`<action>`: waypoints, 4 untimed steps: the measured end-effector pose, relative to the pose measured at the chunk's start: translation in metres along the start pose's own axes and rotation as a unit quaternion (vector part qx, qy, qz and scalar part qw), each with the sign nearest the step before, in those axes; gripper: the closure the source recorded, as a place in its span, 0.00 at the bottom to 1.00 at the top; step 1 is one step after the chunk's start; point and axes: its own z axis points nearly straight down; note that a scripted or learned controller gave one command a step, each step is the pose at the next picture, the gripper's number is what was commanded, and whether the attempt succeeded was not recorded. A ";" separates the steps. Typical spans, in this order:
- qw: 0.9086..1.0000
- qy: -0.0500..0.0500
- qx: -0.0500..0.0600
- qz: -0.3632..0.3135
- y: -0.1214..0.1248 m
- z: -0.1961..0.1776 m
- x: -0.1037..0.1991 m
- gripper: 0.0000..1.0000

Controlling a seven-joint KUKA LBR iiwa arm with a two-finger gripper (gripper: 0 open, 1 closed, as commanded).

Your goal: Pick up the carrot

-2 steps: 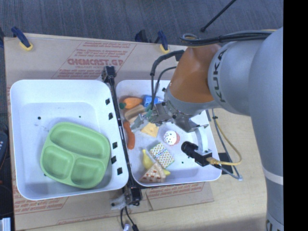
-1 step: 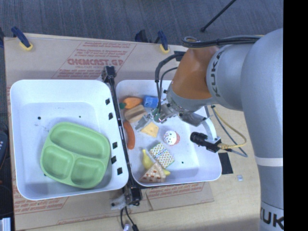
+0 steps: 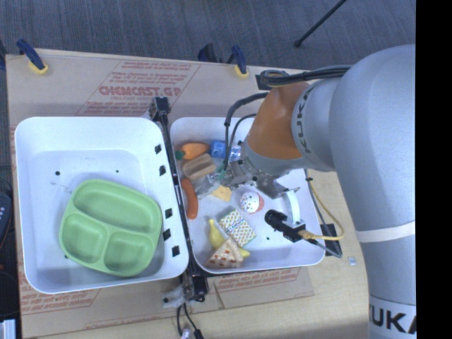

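The carrot (image 3: 193, 149), short and orange with a greenish left end, lies in the right bin (image 3: 311, 256) at its far left corner. A blue block (image 3: 217, 148) sits to its right and a brown bun-like piece (image 3: 198, 167) just in front of it. My gripper (image 3: 220, 176) hangs below the orange wrist band, low over the bin's middle left. It is a little to the right of and nearer than the carrot, above the cluttered toys. The wrist hides its tip.
A long red-orange piece (image 3: 189, 198) lies along the right bin's left wall. A yellow wedge (image 3: 223, 193), white ball (image 3: 248, 202), banana (image 3: 214, 233), checkered cracker (image 3: 237, 226) and sandwich slice (image 3: 224, 255) fill the front. The left bin (image 3: 42, 140) holds a green divided plate (image 3: 109, 226).
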 end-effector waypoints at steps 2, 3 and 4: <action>0.982 0.000 -0.001 0.191 0.046 -0.100 0.077 1.00; 0.961 0.000 0.000 0.275 -0.011 -0.130 0.143 1.00; 0.992 0.000 0.000 0.129 -0.073 -0.099 0.106 1.00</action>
